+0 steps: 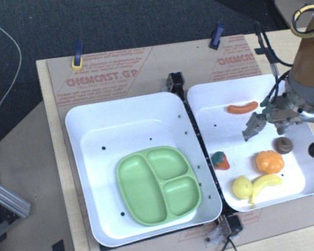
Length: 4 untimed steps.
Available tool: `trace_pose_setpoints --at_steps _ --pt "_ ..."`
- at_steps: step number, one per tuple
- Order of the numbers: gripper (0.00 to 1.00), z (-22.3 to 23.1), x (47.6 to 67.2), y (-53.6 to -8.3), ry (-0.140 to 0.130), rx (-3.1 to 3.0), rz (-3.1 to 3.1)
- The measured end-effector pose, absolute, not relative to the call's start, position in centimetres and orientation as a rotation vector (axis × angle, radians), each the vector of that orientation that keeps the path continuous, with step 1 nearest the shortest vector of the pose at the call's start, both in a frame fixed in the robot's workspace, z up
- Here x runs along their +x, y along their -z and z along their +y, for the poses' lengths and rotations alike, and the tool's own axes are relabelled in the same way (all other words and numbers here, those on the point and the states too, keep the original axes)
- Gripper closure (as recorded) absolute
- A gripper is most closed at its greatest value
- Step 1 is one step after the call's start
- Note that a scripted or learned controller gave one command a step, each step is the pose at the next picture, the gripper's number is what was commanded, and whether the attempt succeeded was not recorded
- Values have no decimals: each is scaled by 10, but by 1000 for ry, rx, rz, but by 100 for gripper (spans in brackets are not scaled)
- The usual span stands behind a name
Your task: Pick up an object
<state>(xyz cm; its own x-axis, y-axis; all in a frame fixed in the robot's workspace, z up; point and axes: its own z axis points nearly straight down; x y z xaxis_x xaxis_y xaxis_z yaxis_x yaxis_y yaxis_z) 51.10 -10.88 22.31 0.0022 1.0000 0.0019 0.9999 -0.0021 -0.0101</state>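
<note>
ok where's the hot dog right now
The hot dog lies in the right bin, near its far wall, up-left of the gripper and farther back than the orange pepper and banana.

A brown board bench top (136, 66), printed with faded red lettering, carries two shallow white bins side by side. The left bin (86, 127) and the right bin (212, 98) touch along a dark seam in the middle, with black clips at either end of it. A yellow-and-blue clamp (77, 56) and a blue clamp (216, 35) grip the board's far edge.
</note>
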Motion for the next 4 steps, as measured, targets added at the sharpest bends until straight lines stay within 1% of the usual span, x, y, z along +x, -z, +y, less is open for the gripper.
trace_pose_setpoints --at_steps 1,2,3,4 --pt "0 -109 513 -228 0 -2221 -2221" --pt "0 -107 518 -183 -5 -2218 -2217" --pt "0 -97 515 -126 -6 -2215 -2216" --pt "0 -105 517 -87 -3 -2244 -2224"
